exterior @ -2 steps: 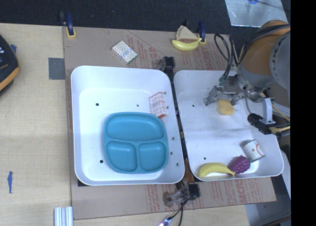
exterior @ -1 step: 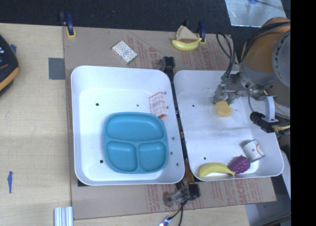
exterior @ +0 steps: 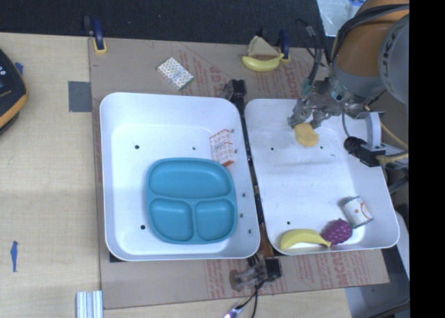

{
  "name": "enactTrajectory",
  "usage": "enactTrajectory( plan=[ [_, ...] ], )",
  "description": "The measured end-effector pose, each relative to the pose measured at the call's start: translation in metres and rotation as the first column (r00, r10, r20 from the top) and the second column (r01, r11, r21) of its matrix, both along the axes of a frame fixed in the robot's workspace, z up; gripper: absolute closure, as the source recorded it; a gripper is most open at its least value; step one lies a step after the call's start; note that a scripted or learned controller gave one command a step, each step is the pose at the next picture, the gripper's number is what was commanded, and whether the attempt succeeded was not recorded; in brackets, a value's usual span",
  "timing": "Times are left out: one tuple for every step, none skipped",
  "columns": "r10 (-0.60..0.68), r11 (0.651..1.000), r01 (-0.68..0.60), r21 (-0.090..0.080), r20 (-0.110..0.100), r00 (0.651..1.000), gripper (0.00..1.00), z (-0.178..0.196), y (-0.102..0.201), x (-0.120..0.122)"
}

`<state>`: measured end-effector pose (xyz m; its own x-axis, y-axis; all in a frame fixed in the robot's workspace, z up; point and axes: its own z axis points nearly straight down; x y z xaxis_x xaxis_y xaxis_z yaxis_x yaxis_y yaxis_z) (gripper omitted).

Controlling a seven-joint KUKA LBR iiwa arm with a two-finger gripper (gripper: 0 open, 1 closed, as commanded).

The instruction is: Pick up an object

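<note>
While I hang over the right bin [exterior: 278, 111] toward twelve o'clock, my gripper [exterior: 306, 123] sits directly atop a yellow piece [exterior: 306, 136]; whether it's clamped, I cannot tell.

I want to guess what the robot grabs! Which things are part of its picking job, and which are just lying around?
Part of the job: gripper; small yellow piece right under it, in the right bin.

Just lying around: banana, purple grapes, small white cup, blue divided plate, carton, second banana outside the bins.
</note>
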<state>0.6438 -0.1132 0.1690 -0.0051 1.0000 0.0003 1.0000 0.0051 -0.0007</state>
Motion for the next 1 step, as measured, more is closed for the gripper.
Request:
enactTrajectory(
  plan=[
    [0.002, 1.0, -0.002, -0.001, -0.003, 1.0, 1.0, 0.0507, 0.0526, -0.0774]
  ],
)
